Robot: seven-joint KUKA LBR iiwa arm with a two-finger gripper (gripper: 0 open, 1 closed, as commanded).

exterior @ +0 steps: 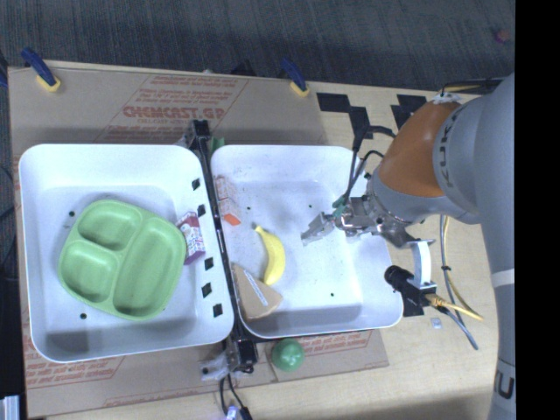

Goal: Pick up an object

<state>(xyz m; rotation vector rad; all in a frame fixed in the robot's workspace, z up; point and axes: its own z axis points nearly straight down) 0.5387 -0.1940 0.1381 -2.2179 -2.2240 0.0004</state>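
A yellow banana lies in the middle of the right bin. A brown wedge-shaped piece rests against that bin's front left corner. A small orange scrap sits near its left wall. My gripper is over the right bin, a short way right of and slightly above the banana, apart from it. The grey arm with its orange band reaches in from the right. In the left bin lie a green divided plate and a small dark red packet beside it.
A green ball sits on the cardboard in front of the right bin, outside it. Black clips join the two bins along the middle. Blue clamps hold the cardboard at the back. Cables hang by the arm.
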